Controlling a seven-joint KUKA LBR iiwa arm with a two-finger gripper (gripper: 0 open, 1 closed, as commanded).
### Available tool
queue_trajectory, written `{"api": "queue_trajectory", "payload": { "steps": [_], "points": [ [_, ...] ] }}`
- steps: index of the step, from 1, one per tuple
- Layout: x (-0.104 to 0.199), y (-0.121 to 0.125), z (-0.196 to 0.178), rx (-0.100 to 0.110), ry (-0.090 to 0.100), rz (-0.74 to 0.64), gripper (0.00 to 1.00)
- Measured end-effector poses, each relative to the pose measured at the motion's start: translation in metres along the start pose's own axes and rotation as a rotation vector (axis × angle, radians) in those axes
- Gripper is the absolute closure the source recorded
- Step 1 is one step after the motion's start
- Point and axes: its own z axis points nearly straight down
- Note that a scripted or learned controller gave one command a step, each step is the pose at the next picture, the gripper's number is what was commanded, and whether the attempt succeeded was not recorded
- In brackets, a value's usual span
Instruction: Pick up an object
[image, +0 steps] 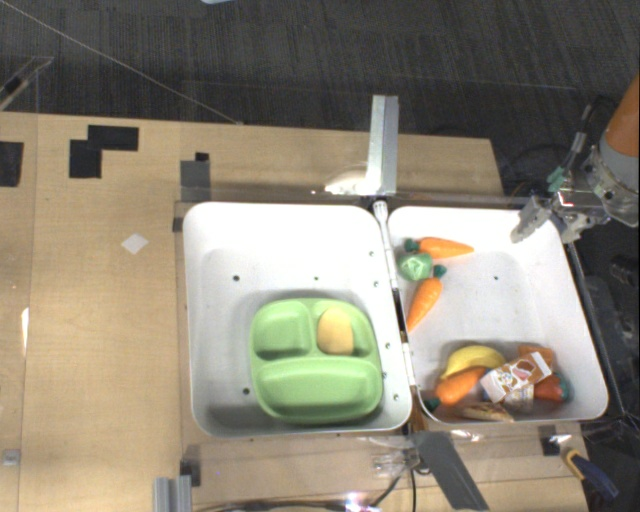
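While you watch from above, your gripper (540, 215) hangs over the far right corner of the right bin (500, 300), and I cannot tell how it is set. Nothing is seen in its grasp. Below it, two carrots (425, 300) and a green piece (415, 266) lie near the divider, with a banana (470, 357) and a packet (512, 381) piled at the near edge. Your left bin (215, 300) holds a green tray (315, 360) carrying a yellow lemon (336, 331).

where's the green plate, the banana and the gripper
green plate (315, 385): camera view, bare front compartment, left bin
banana (473, 357): camera view, middle of its yellow curve, right bin
gripper (535, 215): camera view, at its fingertips, over the right bin's far right corner
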Motion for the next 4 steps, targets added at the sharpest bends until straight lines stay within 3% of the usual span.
{"api": "queue_trajectory", "payload": {
  "steps": [1,2,3,4],
  "points": [
    [0.056,0.023,0.034,0.000,0.001,-0.106,0.00],
    [0.056,0.023,0.034,0.000,0.000,-0.106,0.00],
    [0.080,0.042,0.123,-0.004,-0.001,-0.254,0.00],
    [0.076,0.047,0.143,-0.003,0.001,-0.240,0.00]
  ]
}}
